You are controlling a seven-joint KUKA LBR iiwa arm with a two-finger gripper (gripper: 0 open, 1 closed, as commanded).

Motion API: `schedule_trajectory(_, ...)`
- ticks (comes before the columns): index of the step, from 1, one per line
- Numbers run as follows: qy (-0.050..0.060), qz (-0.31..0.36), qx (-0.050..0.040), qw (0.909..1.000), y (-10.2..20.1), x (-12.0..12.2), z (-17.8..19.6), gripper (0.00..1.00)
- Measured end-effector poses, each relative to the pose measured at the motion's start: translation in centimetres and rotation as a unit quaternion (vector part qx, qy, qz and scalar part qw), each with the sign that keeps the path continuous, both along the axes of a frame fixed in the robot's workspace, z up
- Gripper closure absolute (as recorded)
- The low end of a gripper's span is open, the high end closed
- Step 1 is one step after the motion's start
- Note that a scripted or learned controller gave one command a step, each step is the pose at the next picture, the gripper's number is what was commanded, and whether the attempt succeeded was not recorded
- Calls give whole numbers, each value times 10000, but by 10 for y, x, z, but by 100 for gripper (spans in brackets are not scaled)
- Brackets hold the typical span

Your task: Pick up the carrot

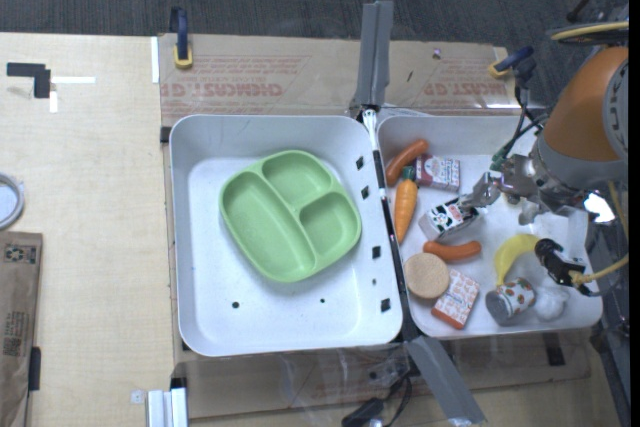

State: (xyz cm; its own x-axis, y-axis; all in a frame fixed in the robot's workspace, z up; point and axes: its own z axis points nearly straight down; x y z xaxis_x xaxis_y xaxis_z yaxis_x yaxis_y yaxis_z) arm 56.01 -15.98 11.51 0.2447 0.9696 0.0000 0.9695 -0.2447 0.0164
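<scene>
The orange carrot (404, 205) with a green top lies along the left wall of the right bin (480, 127), pointing toward the front. My gripper (490, 188) hangs over the middle of the same bin, to the right of the carrot and apart from it. Its tip is just above a small black-and-white carton (451, 215). Nothing of the carrot is between the gripper and the bin.
Around the carrot lie a red sausage (406, 158), a red-and-white box (439, 173), a second sausage (452, 251), a round tan disc (427, 275), a banana (512, 253), a can (510, 301) and a snack box (456, 300). The left bin (190, 245) holds a green divided plate (290, 213).
</scene>
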Motion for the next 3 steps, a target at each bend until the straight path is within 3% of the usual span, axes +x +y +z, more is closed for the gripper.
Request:
schedule_trajectory(1, -108, 825, -24, 9965, -23, -32, -8, 0)
schedule_trajectory(2, -84, 999, -51, 9949, 34, -60, -9, 0)
schedule_trajectory(3, 94, 660, 13, 9978, 105, -15, 76, 0)
